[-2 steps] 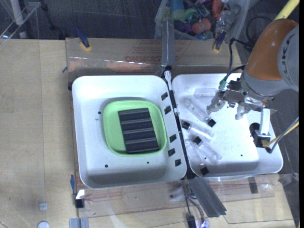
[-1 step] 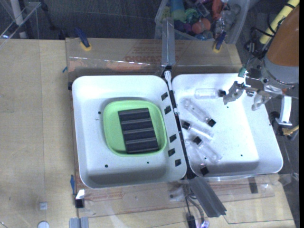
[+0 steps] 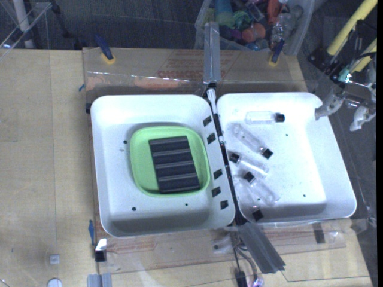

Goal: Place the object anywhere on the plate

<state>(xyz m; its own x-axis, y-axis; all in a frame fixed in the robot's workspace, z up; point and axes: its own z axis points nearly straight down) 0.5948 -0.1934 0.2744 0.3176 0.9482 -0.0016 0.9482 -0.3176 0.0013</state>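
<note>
A light green square plate [image 3: 138, 160] lies in the left bin [image 3: 108, 118]. A black ridged block [image 3: 174, 164] rests on the middle of the plate. In the right bin [image 3: 311, 160] lie several clear vials with black caps: one near the back [image 3: 262, 118], one slanted below it [image 3: 251, 141], and others [image 3: 263, 190] along the left side by the divider. My gripper [image 3: 342, 103] hangs at the right bin's far right corner, above its rim, away from the vials and the plate. It is partly cut off and blurred there.
A divider with black clips [image 3: 216, 160] runs between the two bins. A clear box of colourful toys [image 3: 251, 11] stands behind the bench. Blue clamps [image 3: 106, 54] hold the back edge. Cables and a grey bracket [image 3: 260, 250] sit at the front.
</note>
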